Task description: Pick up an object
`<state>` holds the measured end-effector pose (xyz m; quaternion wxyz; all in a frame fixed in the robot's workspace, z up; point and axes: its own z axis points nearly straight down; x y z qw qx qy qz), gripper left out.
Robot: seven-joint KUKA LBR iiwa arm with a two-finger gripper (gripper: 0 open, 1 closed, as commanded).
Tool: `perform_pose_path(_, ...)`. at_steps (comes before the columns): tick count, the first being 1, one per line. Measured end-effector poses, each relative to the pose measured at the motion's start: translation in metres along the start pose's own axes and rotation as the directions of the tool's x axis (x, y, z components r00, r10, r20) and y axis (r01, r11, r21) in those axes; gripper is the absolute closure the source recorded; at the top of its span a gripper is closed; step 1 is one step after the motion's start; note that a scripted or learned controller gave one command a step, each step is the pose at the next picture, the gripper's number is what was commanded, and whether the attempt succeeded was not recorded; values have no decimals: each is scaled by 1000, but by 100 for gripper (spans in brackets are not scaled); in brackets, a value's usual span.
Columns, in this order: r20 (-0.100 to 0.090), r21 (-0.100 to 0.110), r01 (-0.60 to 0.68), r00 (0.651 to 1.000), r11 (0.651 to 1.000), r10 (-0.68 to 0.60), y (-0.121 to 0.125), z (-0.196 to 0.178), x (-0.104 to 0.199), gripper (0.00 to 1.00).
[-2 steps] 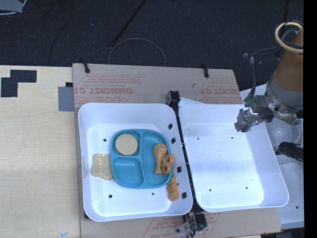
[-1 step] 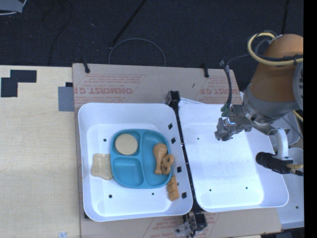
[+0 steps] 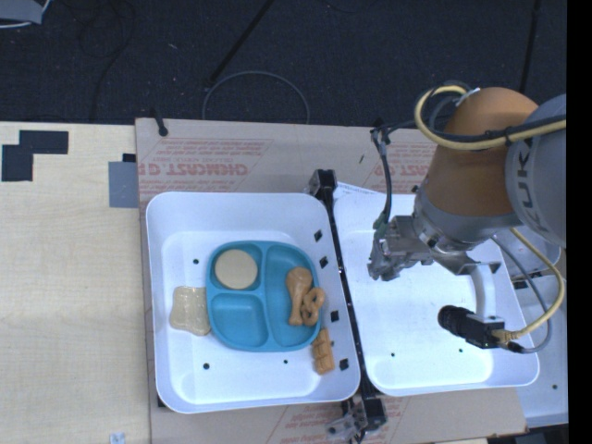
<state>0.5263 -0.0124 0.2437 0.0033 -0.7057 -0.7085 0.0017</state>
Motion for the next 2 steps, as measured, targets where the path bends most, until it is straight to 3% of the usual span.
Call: perform_pose_path(2, 1, -2, -1, 1000, 1000, 1, -9, 12, 92, 100)
